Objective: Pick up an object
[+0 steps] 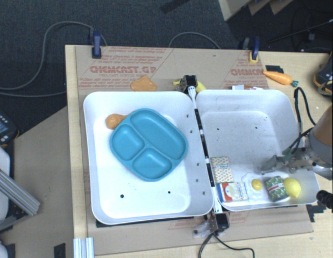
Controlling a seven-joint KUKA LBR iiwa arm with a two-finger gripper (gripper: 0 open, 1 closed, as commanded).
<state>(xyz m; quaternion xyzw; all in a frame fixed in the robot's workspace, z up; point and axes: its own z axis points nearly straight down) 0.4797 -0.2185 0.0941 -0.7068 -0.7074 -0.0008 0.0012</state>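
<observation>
The green packet lies in the right bin near its front right corner, between a small yellow ball and a lemon, its print too small to read. The arm is cut off at the right edge, and its pincer hangs just above the packet. I cannot tell its state.

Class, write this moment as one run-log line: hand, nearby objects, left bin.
hand: low in right bin, nothing seen held | nearby: green packet, lemon | left bin: blue divided tray
</observation>
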